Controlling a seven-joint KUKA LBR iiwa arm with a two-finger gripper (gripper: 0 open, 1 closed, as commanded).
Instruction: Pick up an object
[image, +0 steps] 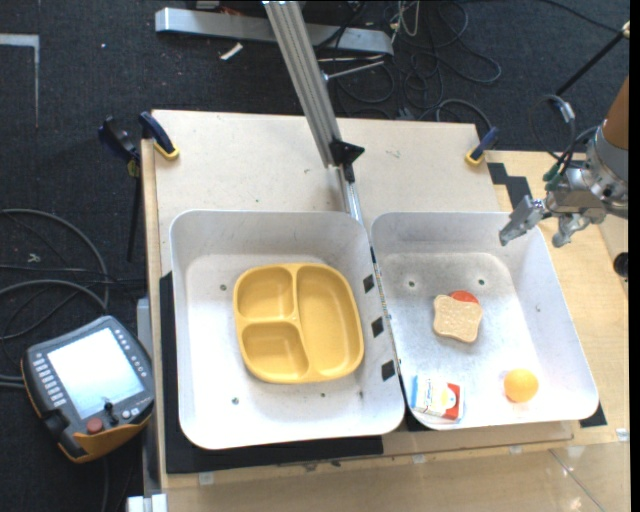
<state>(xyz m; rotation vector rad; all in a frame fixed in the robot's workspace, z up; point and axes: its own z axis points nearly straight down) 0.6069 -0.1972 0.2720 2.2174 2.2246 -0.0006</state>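
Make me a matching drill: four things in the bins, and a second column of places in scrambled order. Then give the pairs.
Things:
1. tray
2. toast
3. orange ball
4. carton

Places:
A. front right corner of the right bin
B. middle of the left bin
C. front left corner of the right bin
D. middle of the right bin, partly over a red thing

Pairs: 1-B, 2-D, 3-A, 4-C

Setting: robotics lab | Evidence: teach pendant (88, 385) lower left; loose cables (440, 60) on dark carpet, top; clamps (160, 138) on bench (250, 165) corners
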